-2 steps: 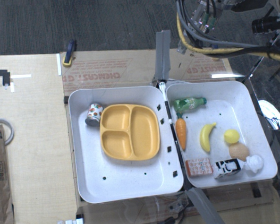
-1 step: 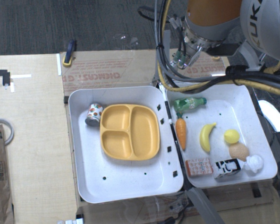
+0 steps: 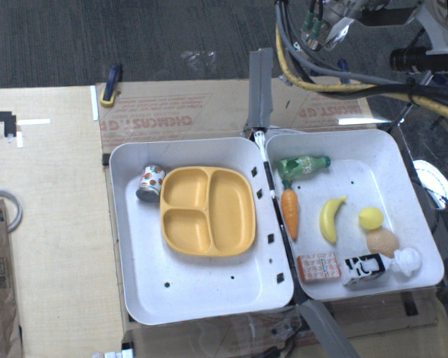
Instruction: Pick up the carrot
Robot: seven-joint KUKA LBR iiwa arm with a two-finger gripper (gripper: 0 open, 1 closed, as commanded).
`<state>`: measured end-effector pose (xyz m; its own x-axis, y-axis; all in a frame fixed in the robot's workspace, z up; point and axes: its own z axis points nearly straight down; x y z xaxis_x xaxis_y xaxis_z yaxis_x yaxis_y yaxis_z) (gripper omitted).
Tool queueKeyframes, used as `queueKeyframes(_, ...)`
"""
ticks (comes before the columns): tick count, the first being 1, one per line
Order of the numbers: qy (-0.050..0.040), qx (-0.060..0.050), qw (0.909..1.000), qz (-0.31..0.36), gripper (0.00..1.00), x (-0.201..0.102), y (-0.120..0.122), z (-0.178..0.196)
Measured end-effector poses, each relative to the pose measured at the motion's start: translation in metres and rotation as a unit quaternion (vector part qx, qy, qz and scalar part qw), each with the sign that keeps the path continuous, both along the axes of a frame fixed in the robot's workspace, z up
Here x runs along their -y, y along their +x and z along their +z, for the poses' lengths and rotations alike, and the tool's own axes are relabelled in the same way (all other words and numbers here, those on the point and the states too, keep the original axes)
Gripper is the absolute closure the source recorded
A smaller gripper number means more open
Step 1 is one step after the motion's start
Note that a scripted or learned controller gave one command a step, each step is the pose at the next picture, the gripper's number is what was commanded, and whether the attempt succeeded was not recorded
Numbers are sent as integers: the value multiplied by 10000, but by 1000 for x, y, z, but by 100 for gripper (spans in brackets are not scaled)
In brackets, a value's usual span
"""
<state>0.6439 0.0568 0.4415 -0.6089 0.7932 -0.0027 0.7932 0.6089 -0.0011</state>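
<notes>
So the arm's two-finger gripper (image 3: 334, 24) is up at the top of the view, hanging over the back edge of the bench with a tangle of yellow and black cables (image 3: 308, 63) around it. Honestly can't tell whether it's spread or pressed together, since that end is a blur of metal and hoses. Nothing looks to be in its grasp.

The small orange carrot with the green top (image 3: 289, 210) is well below the gripper in the view and a bit to its left. It lies lengthwise in the right-hand shallow white bin (image 3: 388, 143), right along the wall shared with the left-hand white bin (image 3: 129, 241), green end pointing back toward the gripper.

Closest to the gripper is a green plastic bottle (image 3: 303, 165) on its side, just behind the carrot top, nearly touching it. Farther out from the gripper than the carrot's top:
- a yellow banana (image 3: 331, 218), just right of the carrot
- a round yellow lemon (image 3: 371, 218)
- a beige lumpy potato-looking thing (image 3: 382, 240)
- a crumpled white object (image 3: 407, 259)
- a black-and-white carton (image 3: 364, 269)
- a flat red-and-white packet (image 3: 318, 267)

Way off to the gripper's left, in the other bin, a yellow three-section plastic plate (image 3: 208, 210) sits with a small printed can (image 3: 150, 182) beside it.
</notes>
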Motion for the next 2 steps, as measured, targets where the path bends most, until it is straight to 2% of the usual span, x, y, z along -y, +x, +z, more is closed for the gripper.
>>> queueKeyframes(1, 1, 2, 9786, 2055, 100, -8, 14, 0)
queueKeyframes(2, 2, 1, 8963, 4435, 100, -17, 6, -1)
